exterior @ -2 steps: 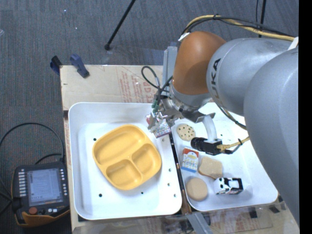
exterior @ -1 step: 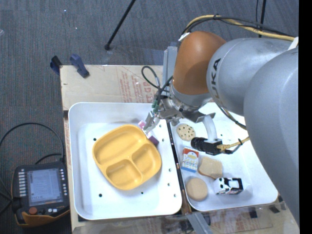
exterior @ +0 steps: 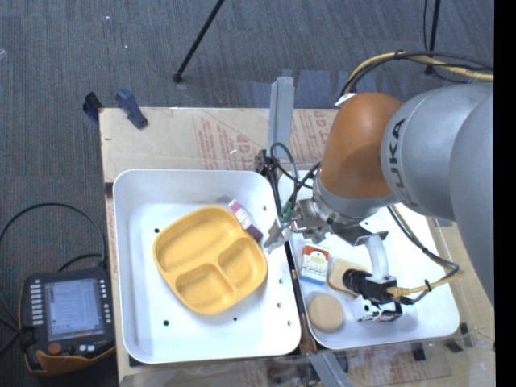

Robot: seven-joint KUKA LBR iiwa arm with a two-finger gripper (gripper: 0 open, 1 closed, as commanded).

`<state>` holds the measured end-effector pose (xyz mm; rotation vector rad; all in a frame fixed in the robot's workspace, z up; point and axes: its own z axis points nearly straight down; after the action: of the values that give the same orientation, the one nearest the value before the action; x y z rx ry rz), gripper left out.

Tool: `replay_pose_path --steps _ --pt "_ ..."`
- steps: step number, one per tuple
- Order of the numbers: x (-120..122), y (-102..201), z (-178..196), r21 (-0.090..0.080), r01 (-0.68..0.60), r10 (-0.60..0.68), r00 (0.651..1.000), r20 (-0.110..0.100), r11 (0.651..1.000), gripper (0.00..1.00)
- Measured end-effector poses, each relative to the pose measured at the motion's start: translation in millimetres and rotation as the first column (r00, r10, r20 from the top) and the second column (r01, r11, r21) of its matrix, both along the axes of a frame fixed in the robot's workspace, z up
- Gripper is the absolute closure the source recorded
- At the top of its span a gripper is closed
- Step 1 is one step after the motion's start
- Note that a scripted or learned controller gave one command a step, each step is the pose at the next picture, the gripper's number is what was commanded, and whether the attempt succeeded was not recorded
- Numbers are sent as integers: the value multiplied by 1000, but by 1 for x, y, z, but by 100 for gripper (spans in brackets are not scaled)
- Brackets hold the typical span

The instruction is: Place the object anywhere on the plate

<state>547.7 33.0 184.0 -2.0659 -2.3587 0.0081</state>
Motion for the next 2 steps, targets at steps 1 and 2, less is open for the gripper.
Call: replay_pose_path --steps 1,2 --pt "29 64 -1 -1 -16 16 1000 0 1000 0" --pt "47 64 -1 -3 136 -136 991 1 991 0"
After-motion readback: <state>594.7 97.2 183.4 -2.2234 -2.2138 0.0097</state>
